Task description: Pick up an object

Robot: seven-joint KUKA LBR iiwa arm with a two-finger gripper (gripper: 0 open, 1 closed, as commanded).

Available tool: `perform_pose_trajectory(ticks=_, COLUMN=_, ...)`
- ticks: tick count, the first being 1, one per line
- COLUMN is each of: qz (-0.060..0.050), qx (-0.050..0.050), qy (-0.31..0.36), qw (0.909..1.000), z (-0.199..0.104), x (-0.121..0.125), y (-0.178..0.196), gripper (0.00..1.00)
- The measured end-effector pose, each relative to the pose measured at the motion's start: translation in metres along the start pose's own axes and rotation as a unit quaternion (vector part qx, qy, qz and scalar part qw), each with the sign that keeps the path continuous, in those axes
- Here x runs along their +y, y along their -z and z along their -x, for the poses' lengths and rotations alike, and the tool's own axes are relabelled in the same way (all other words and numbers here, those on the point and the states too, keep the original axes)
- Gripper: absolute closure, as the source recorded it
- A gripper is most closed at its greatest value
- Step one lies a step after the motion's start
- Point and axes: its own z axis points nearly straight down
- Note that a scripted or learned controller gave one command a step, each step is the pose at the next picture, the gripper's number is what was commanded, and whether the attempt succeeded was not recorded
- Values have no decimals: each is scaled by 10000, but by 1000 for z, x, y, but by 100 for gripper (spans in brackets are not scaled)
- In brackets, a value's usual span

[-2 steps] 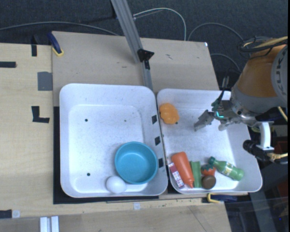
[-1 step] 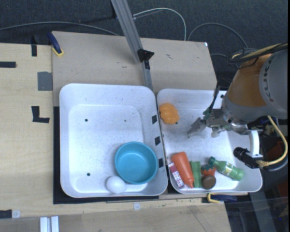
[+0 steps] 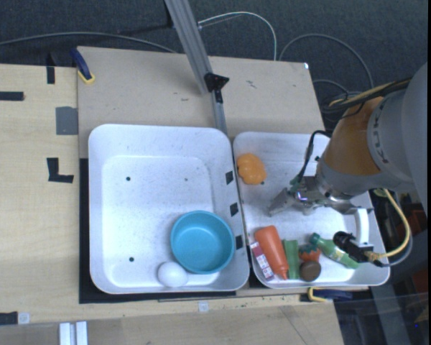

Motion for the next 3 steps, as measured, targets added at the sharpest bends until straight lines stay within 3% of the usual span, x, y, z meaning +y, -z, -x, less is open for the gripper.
perform_pose_trajectory(ticks=1, qz=21, qx=1, qy=10, qw=10000, z=-1, x=1, y=13, gripper=100)
perform_pose_trajectory(ticks=3, qz=54, qx=-7, qy=0, qw=10000, z=-8, x=7, y=112, gripper=100)
